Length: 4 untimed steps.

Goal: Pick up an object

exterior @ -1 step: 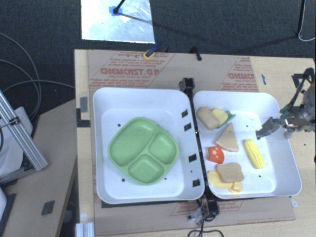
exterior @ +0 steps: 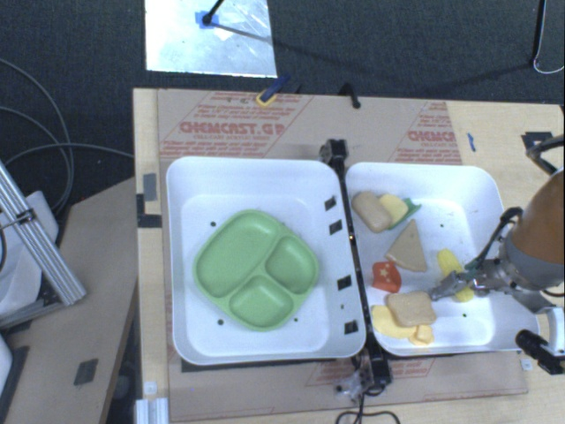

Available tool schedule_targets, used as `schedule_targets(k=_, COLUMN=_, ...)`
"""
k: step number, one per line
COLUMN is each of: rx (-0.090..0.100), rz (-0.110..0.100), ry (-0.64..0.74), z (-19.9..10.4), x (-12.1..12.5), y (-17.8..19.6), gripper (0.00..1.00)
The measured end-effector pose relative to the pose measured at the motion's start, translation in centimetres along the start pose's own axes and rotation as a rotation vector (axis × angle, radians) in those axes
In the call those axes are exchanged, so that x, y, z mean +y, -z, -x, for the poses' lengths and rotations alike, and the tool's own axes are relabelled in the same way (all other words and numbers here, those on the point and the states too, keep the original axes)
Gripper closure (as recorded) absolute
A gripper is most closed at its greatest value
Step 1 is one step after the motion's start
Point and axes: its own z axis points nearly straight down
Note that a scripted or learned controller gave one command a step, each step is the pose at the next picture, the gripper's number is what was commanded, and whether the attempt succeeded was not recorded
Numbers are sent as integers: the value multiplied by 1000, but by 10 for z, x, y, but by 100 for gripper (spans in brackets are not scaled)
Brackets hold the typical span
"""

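Observation:
The right bin (exterior: 481,188) holds several toy foods: a beige potato-like piece (exterior: 370,211) with a yellow piece (exterior: 395,208) beside it, a tan wedge (exterior: 408,249), a red piece (exterior: 386,276), a toast slice (exterior: 410,308) and a yellow banana-like piece (exterior: 391,325). My gripper (exterior: 453,283) reaches in from the right and hangs low over the bin's right half, just right of the toast slice. A small yellow piece (exterior: 448,260) lies just above it, and another yellow bit (exterior: 464,294) shows right under it.
The left bin (exterior: 190,193) carries a green divided plate (exterior: 256,268). A black divider (exterior: 351,254) runs between the bins. The arm's body (exterior: 538,250) covers the right bin's right rim. Cables lie on the dark floor at the left.

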Motion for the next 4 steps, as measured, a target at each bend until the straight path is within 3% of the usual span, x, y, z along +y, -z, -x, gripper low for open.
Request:
schedule_targets(k=1, rx=-7, rz=3, ry=6, z=-85, x=1, y=4, gripper=0)
schedule_targets(k=2, rx=-40, rz=22, ry=-12, z=-102, x=17, y=7, gripper=0)
schedule_targets(k=3, rx=-19, rz=12, ry=-10, z=-108, x=17, y=17, gripper=100)
schedule_targets(k=4, rx=-4, rz=14, ry=10, z=-182, x=27, y=109, gripper=100)
